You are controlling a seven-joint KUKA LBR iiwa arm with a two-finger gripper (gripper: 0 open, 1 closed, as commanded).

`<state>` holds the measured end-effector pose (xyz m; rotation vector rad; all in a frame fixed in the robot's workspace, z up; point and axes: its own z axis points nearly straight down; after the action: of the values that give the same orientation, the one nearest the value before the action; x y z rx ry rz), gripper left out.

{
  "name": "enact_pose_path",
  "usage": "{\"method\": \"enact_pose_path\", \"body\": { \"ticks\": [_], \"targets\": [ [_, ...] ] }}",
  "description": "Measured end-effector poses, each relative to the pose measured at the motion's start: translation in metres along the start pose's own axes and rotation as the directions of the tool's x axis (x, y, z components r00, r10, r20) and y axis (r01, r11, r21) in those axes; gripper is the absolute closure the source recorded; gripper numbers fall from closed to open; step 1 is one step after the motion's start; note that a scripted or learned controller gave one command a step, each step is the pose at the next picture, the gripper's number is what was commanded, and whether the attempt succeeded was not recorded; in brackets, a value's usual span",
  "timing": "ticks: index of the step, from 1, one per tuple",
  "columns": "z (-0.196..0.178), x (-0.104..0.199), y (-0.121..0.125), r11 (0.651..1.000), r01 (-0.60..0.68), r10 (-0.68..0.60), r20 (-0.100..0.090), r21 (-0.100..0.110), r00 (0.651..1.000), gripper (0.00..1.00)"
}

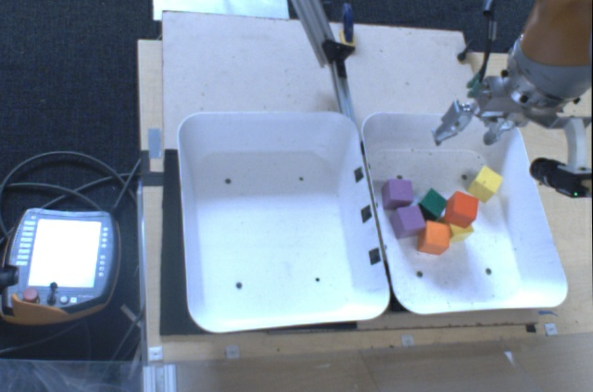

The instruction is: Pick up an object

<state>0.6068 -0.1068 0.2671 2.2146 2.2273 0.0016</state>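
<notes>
The tool (pixel 473 125) hung at the upper right of the frame, above the far rim of the right bin (pixel 547 274), with its two fingers (pixel 451 123) spread apart and nothing between them. It sat under the grey wrist and orange band of the arm (pixel 556 19), which entered from the right edge.

In the right bin, right of centre in the frame, lay a cluster of small blocks. A yellow block (pixel 485 183) sat nearest the tool, a little apart from the others. Below and left of it an orange-red block (pixel 461 208) touched a green block (pixel 433 203). Two purple blocks (pixel 401 207) sat one above the other at the left of the cluster, and an orange block (pixel 433 237) lay at its lower edge.

The left bin (pixel 199 135) filled the middle of the frame. A teach pendant (pixel 58 265) with a bright screen lay at the lower left, off the table (pixel 250 56).
</notes>
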Motion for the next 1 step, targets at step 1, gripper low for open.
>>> {"method": "enact_pose_path", "body": {
  "ticks": [1],
  "targets": [
    [-0.0002,-0.0001,0.0,1.0,-0.001,0.001,0.0,0.0,1.0,0.0]
  ]
}}
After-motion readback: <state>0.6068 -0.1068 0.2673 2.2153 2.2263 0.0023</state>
